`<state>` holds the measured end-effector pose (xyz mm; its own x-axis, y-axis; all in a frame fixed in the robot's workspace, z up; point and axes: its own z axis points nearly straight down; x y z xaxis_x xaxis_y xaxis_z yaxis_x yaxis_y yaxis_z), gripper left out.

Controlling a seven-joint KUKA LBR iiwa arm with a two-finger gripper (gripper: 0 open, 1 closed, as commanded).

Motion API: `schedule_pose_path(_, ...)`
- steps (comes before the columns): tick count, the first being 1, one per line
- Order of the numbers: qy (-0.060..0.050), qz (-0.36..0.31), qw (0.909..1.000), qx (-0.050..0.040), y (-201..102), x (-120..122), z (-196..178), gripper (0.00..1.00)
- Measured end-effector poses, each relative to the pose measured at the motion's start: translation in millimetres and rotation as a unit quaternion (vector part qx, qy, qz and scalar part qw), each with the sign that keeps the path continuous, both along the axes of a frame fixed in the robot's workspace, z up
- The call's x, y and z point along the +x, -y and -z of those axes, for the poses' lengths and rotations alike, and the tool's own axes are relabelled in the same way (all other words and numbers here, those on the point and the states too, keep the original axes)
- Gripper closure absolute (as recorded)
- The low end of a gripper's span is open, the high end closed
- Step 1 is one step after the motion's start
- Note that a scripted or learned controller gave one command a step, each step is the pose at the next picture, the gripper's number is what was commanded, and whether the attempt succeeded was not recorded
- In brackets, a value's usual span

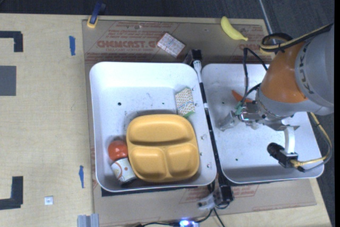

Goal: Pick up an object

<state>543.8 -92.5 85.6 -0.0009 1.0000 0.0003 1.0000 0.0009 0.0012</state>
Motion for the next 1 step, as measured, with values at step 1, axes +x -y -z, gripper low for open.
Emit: schedule_pose_path(1, 0.001, 0.000, 1.0000, -0.0002, -0.7, -17.8, -0.2, 0.00)
